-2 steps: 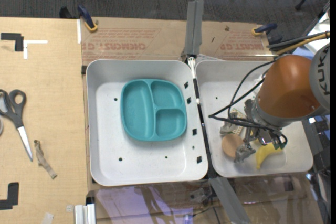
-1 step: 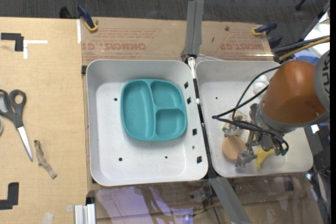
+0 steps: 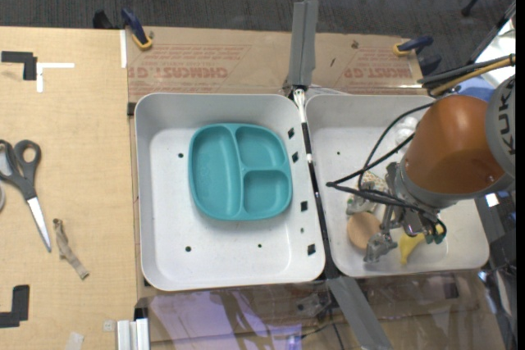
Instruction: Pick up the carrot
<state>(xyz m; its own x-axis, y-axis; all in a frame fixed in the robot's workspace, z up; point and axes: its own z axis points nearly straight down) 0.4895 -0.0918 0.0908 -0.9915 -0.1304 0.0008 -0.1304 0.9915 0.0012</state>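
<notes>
From my seat, the arm [image 3: 451, 147] reaches in over the right bin [image 3: 344, 127] and covers much of its right half. The gripper [image 3: 381, 247] hangs low near that bin's front edge, and I cannot tell whether the hand is open or closed; cables and the wrist crowd it.

I cannot pick out the carrot with any certainty. The nearest candidate is a pale tan-orange piece [image 3: 359, 231] lying near the front edge of the right bin, just left of the gripper and perhaps touching it. It looks rounded rather than long from here, so I cannot give its long axis or which way it points; part of it may be hidden under the wrist.

A yellow item [image 3: 410, 247] lies just right of the gripper, close to the same front edge. A speckled object [image 3: 373, 179] sits further back, partly behind the cables.

In the left bin [image 3: 156, 201], a teal divided plate [image 3: 242, 172] rests nearer the back edge.
</notes>
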